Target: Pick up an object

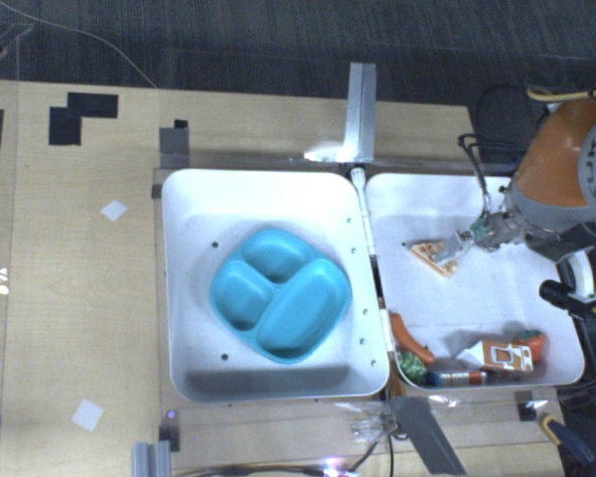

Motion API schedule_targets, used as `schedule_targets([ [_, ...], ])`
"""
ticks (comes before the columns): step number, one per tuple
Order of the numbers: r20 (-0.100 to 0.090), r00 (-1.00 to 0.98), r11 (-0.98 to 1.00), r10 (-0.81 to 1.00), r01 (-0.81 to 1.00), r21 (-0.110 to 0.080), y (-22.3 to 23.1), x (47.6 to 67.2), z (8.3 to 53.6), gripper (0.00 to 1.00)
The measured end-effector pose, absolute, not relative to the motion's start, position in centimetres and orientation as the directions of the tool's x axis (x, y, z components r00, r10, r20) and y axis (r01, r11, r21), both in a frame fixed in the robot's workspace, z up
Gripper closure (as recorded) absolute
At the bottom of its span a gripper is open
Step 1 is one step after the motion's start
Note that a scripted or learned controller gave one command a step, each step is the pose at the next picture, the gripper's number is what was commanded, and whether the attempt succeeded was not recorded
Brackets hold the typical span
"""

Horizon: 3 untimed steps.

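Observation:
In the right bin (536, 207) lies a toy pizza slice (433, 254), tan with an orange topping, at mid-left. My gripper (464, 240) comes in from the right and sits low at the slice's right end, touching or almost touching it. Along the bin's front wall lie an orange carrot-like piece (409, 334), a green piece (413, 368), a dark marker (457, 376) and an orange-and-white packet (504, 355). The grey arm with its orange band (561, 162) hangs over the bin's right side and hides part of it.
The left bin (189, 217) holds a blue three-compartment plate (280, 293). A metal post (362, 112) stands behind the divider between the bins. Black cables and a black fitting (566, 299) crowd the right bin's right edge.

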<state>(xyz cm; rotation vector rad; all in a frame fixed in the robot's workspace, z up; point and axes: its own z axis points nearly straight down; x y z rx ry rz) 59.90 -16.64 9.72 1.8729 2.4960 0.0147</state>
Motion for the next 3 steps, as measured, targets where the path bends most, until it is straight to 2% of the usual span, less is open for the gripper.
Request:
schedule_targets([
  [1,-0.010,-0.194,0.194,0.981,0.981,0.023,-15.7,62.8,9.8,0.00],
  [2,-0.011,-0.226,0.226,0.974,0.974,0.024,-11.1,66.4,9.8,0.00],
  [3,-0.017,-0.279,0.279,0.960,0.960,0.010,-10.3,67.2,9.7,0.00],
])
